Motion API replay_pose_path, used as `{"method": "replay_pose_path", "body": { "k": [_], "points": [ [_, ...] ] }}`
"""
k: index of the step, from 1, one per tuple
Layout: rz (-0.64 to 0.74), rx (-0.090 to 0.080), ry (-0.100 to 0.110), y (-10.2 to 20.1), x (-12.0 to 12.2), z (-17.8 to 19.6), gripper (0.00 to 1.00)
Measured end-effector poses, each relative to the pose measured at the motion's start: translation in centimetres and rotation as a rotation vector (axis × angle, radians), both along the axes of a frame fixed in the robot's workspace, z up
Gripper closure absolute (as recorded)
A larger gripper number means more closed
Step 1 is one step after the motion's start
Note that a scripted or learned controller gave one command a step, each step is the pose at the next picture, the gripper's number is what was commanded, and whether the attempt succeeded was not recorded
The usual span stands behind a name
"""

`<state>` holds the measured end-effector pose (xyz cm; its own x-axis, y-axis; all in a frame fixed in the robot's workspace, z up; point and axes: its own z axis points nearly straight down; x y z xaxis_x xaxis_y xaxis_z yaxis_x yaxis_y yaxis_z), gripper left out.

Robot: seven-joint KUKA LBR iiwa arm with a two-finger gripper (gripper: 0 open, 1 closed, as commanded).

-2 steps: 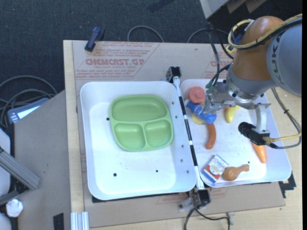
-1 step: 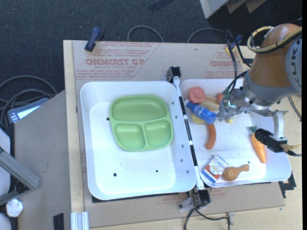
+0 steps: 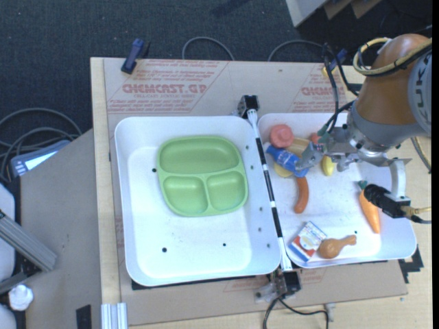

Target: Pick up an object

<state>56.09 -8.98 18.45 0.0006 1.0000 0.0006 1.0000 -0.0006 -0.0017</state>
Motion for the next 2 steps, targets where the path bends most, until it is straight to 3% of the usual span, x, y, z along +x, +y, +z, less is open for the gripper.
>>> {"method": "replay_pose_path", "body": {
  "k": [1,2],
  "points": [
    [0.0,0.0,0.001,-0.2,-1.7,-5.4,0.0],
    [0.0,0.0,0.001,-0.4,-1.1,-10.0,0.0]
  ]
}}
